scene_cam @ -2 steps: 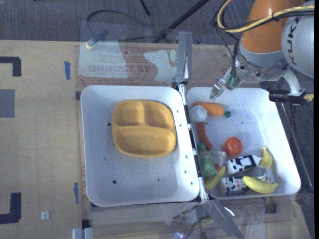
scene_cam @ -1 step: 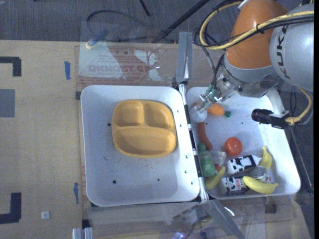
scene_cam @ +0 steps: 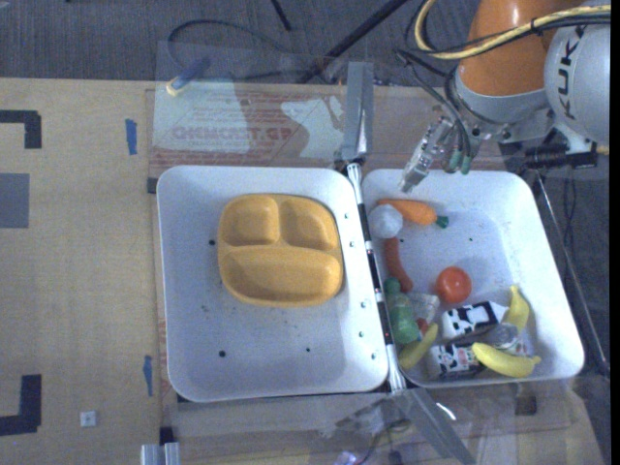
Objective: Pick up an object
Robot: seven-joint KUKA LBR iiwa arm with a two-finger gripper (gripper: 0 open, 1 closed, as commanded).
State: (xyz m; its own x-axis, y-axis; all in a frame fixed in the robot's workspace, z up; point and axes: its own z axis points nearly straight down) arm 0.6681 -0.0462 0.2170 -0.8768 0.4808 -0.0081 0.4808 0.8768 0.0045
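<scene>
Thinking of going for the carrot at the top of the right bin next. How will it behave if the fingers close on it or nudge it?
The carrot looks like a smooth toy, so probably stiff and light. Its round, tapered body may roll or pivot when nudged. It lies against a white ball, which could shift too. The gripper hangs just above it.

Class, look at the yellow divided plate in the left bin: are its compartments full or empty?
Empty. The yellow plate shows three bare compartments; the toy food lies in the right bin.

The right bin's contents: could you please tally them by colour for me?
Orange or red: 3 (carrot, sausage, tomato)
Yellow: 3 (bananas)
White: 1 (ball)
Green: 1 (bottle)
Black-and-white: 2 (cartons)
Total: 10
</scene>
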